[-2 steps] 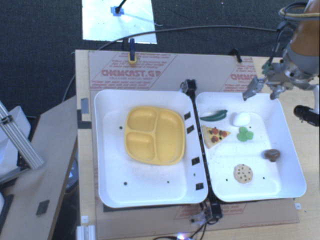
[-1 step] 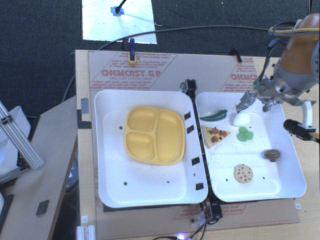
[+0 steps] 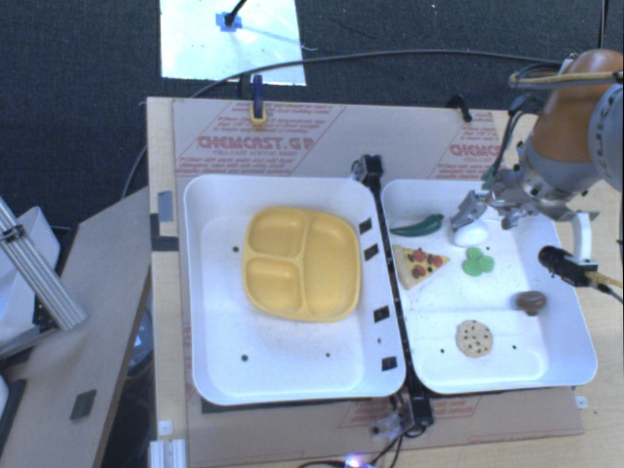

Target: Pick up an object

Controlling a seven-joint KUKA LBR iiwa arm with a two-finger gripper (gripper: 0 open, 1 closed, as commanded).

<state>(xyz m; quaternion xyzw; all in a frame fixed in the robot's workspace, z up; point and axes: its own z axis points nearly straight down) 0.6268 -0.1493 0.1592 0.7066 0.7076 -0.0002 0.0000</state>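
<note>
While our grey arm with its orange band leans in over the far corner of the right-hand shallow white bin (image 3: pixel 565 359), we judge the task to be in its approach step, with nothing yet lifted. Our two-finger gripper (image 3: pixel 475 213) hangs low at that bin's far side, just above a small white rounded piece (image 3: pixel 471 234) and close to a dark green curved pepper-like toy (image 3: pixel 417 226). We cannot tell how the end effector stands, as the slanted view blurs its tip.

Other candidates lie in the same bin: a triangular toy pizza slice (image 3: pixel 419 264), a bright green lumpy piece (image 3: pixel 477 261), a brown rounded lump (image 3: pixel 530 302) and a tan chocolate-chip cookie disc (image 3: pixel 474 338). The left-hand white bin (image 3: pixel 224 359) bears a yellow compartment plate (image 3: pixel 300 262).

Next, we judge, the move calls for a straight descent centred on the white piece, then a firm closure; its rounded form may slip aside.
</note>
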